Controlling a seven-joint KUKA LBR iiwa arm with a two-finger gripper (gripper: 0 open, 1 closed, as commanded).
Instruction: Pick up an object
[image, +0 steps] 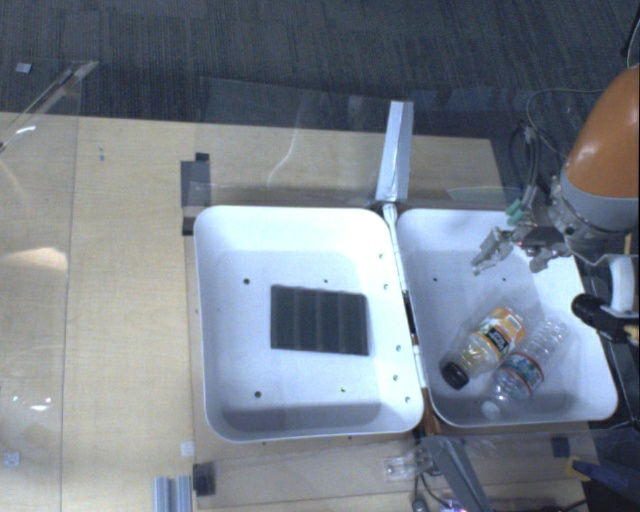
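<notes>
In the right bin (440, 300) lie two plastic bottles side by side. One has an orange label and a black cap (484, 346). The other is clear with a blue label (522, 372). My gripper (515, 255) hovers over the bin's far part, up and a little right of the bottles. Its fingers (488, 251) are spread open, and nothing sits between them. The arm, with its orange band (605, 150), comes in from the right.
The left bin (230, 300) holds a dark ridged rectangular pad (320, 320) at its middle. A grey upright strip (395, 150) stands behind the seam between the bins. Cables run at the right edge and the bottom.
</notes>
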